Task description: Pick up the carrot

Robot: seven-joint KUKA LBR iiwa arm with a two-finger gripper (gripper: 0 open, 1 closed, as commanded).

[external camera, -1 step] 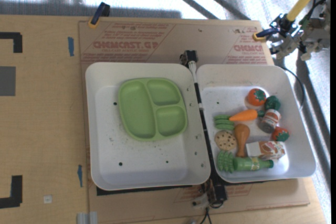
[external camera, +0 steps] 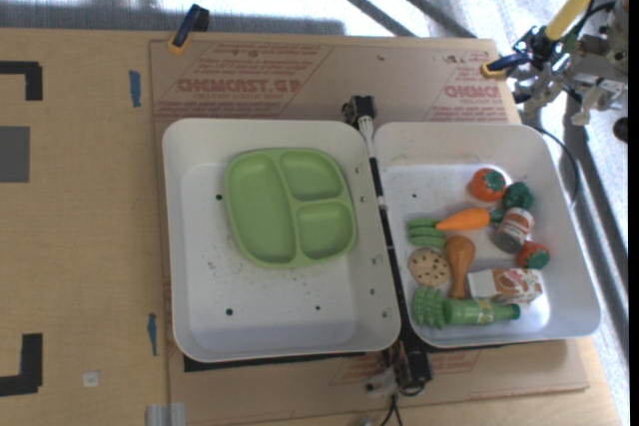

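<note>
Two shallow white bins sit side by side on a cardboard-covered desk. The left bin holds a green divided plate. The right bin holds a cluster of toy food, and the carrot lies near the middle of it, orange, tip pointing left, tilted slightly upward to the right. Just below the carrot are green pea pods, a cookie and a brown drumstick. A tomato sits above it and a small can just to its right. A green bottle lies along the bin's near side. At the upper right, beyond the bins, arm hardware stands well apart from the carrot; whether the claw is apart or together cannot be told.
</note>
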